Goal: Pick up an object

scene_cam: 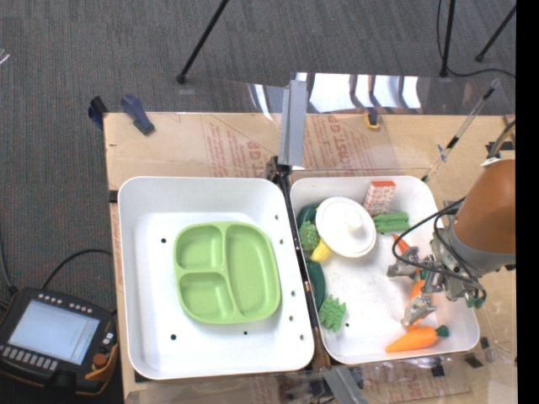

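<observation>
The right bin [354, 356] holds several toy foods. An orange carrot [413, 337] with a green top lies near its front right corner. A white round lidded dish [346, 225] sits in the middle back, with a red and white carton [380, 196] and a green vegetable [390, 222] behind and beside it. A yellow and green piece [313, 242] lies at the dish's left, and a green leafy piece [332, 312] near the front left. My gripper [418, 310] hangs low over the bin's right side, just above the carrot, fingers pointing down. A small orange piece [417, 289] shows beside the fingers.
The left bin [143, 217] holds a green divided plate [226, 272]. A grey post [293, 124] stands behind the bins' shared wall. Cables loop around the wrist. A teach pendant [55, 331] lies on the floor at the lower left.
</observation>
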You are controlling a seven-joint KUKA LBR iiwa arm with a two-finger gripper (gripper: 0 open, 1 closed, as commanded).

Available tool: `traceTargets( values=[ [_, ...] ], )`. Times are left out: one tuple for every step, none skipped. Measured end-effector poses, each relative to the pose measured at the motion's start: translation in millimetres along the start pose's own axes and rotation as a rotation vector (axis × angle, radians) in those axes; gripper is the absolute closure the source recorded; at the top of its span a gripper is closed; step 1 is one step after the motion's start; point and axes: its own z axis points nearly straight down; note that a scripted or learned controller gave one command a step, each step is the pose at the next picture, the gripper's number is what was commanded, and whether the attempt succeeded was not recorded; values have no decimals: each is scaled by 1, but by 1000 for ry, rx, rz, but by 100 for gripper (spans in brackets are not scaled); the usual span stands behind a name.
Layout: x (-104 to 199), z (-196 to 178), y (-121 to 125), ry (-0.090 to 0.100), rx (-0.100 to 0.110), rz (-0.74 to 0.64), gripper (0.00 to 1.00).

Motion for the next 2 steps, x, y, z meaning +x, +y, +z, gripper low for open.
traceTargets(
  values=[
    [-2,-8,3,2,-2,-7,100],
    [17,0,-1,-1,-1,-473,100]
  ],
)
